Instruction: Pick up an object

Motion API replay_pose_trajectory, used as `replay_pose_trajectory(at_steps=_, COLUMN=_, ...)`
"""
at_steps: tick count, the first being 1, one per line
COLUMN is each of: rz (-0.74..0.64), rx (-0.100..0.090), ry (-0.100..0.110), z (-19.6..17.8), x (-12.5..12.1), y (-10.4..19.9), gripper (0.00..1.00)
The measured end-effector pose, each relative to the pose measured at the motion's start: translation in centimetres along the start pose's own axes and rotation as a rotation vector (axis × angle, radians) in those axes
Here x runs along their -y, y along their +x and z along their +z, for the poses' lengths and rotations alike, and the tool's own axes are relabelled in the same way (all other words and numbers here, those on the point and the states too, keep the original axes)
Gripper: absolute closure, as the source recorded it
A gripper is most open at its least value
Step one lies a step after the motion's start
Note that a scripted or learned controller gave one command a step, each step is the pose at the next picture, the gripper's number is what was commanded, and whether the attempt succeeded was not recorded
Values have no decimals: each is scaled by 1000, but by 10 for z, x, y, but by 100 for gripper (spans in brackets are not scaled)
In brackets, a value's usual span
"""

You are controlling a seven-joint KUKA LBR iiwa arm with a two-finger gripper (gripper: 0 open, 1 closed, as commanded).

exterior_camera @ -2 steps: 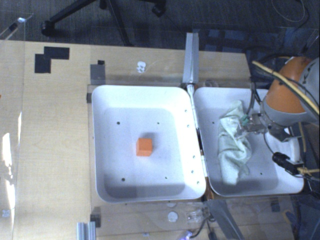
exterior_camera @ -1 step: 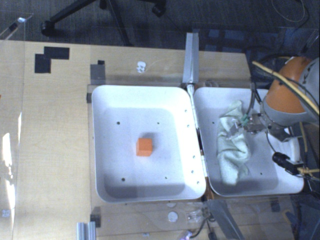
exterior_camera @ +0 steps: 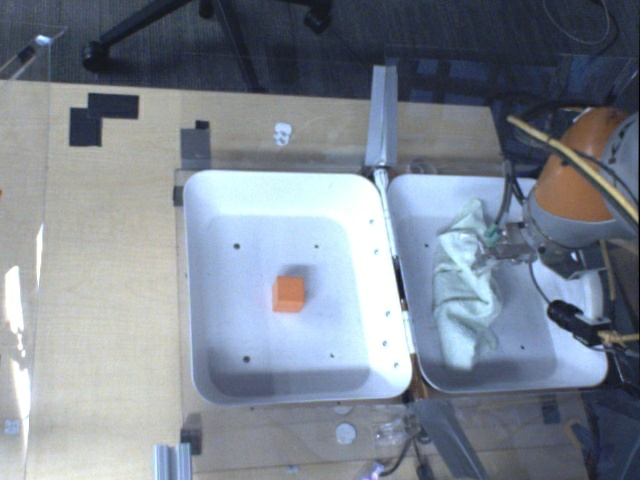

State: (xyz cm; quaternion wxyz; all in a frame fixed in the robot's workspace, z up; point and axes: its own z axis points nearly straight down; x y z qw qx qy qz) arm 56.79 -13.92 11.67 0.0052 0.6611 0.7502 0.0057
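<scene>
While the arm (exterior_camera: 585, 183) reaches in from the right of the camera view, its pincer (exterior_camera: 492, 240) sits low over the right bin (exterior_camera: 575, 363), against the upper part of a crumpled cloth (exterior_camera: 465, 288). Whether the pincer is apart or together I cannot tell, since the wrist and the folds of fabric crowd that spot. The cloth is pale, whitish with a faint green-grey tint, soft and heavily wrinkled, bunched into a long rumpled heap that runs from the bin's upper middle down toward its lower left. A small greenish mark shows near the pincer, too small to identify. The arm's wrist is grey metal under a smooth, rounded orange band, with black cables looping beside it.

The left bin (exterior_camera: 220, 358) is a shallow white tray of smooth plastic with rounded corners and a few small dark dots on its floor. Near its middle rests a small orange block (exterior_camera: 289, 294), cube-like with flat faces and crisp edges, well apart from the cloth and the pincer.

Both bins lie side by side on a light wooden bench (exterior_camera: 100, 318) with a visible grain. A grey metal bar (exterior_camera: 383, 118) stands above the seam between the bins. Black tape patches (exterior_camera: 98, 116) lie on the bench at upper left. No readable writing appears anywhere
</scene>
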Motion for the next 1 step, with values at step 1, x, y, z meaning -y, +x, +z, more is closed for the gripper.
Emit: replay_pose_trajectory(at_steps=1, rz=-5, rx=1, ry=11, z=-100, x=-9, y=22, gripper=100)
